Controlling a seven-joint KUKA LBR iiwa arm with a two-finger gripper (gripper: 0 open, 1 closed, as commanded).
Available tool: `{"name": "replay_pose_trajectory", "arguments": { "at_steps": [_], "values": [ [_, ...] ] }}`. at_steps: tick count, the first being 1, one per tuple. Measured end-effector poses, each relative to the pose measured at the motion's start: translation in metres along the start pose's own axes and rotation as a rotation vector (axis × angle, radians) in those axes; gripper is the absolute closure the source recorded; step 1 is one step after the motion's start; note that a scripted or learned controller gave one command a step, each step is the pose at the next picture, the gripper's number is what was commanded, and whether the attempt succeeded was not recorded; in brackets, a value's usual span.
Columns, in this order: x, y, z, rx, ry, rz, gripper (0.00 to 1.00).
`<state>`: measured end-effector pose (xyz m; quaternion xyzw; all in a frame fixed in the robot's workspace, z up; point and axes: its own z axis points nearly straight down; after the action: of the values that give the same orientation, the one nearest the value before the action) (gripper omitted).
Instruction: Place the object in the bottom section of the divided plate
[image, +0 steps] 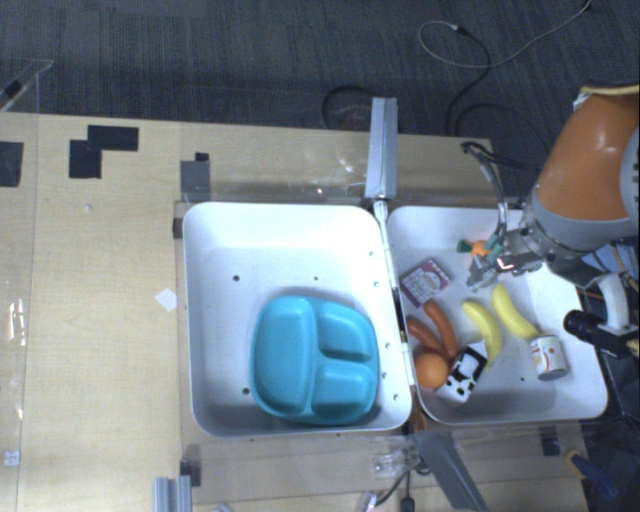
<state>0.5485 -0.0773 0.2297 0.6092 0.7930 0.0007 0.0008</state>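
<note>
In the right-hand white bin (570, 400) we see a clutter of small things: two yellow plastic bananas (500, 318) side by side at centre, an orange-brown sausage (437, 327) to their left, an orange ball (432, 371) below it, a black-and-white die (464, 372) touching the ball, a small purple-and-white packet (424, 279) near the bin's upper left, and a little white can (547, 357) towards the right. The blue divided plastic plate (315, 357) lies in the lower middle of the left white bin (215, 300). The grey arm with its orange band (590, 165) reaches in from the upper right, its gripper (500, 258) low over the right bin just above the bananas; we cannot tell its state.
</note>
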Motion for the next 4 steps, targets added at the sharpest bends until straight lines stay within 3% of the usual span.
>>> {"name": "replay_pose_trajectory", "arguments": {
  "at_steps": [1, 2, 3, 4],
  "values": [
    [0.093, -0.038, 0.031, 0.003, 0.001, -0.211, 1.0],
    [0.162, -0.02, 0.038, 0.002, 0.001, -0.276, 1.0],
    [0.219, -0.006, 0.075, 0.005, 0.002, -0.31, 1.0],
    [0.281, 0.011, 0.063, 0.004, 0.001, -0.333, 1.0]
  ]
}}
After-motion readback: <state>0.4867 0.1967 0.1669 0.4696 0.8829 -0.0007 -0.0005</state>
